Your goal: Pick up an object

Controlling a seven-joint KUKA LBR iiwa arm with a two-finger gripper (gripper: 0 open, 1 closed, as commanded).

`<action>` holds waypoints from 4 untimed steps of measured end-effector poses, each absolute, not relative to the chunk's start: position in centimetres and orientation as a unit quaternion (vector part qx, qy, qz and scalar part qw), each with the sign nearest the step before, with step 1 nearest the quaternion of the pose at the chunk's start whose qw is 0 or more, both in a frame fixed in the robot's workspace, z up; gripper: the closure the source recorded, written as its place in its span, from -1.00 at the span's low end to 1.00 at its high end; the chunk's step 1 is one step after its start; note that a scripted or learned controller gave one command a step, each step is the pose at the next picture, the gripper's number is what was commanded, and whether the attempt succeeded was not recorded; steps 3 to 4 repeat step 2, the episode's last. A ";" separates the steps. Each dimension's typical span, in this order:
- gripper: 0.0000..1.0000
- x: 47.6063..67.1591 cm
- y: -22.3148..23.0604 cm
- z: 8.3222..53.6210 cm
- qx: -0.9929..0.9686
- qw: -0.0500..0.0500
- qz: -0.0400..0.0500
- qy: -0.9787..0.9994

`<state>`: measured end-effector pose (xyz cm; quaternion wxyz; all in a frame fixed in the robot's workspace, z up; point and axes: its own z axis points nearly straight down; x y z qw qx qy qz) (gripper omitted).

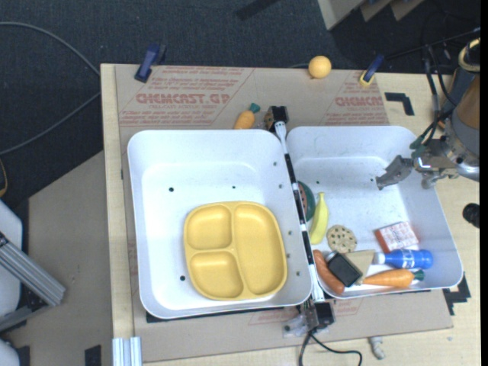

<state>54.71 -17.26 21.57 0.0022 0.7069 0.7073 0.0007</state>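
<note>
Gripper [390,172] at right of frame, over the upper part of the right bin [358,139]; can't tell its state, nothing seen held. Objs sit along bin's lower edge: banana [319,218], cookie [341,239], blue bottle [404,260], carrot [390,278]. Left bin [152,166] w/ yellow divided plate [235,248].

Counted across the bench and both bins

Two white bins: left bin [145,204], right bin [442,227]. One yellow divided plate [234,248]. One banana [319,218], one cookie [341,239], two carrots [390,278] [326,273], one blue-capped bottle [404,259], one red packet [396,236], one black block [344,268]. One yellow ball [319,67], two blue clamps [148,63] [371,70].
</note>
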 end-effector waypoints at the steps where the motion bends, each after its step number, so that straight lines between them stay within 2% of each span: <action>1: -1.00 49.6 -19.3 17.0 0.708 -0.001 -0.001 0.707; 2: -1.00 50.9 -18.8 8.8 0.707 0.004 0.001 0.707; 4: -1.00 50.9 -18.8 8.8 0.707 0.004 0.001 0.707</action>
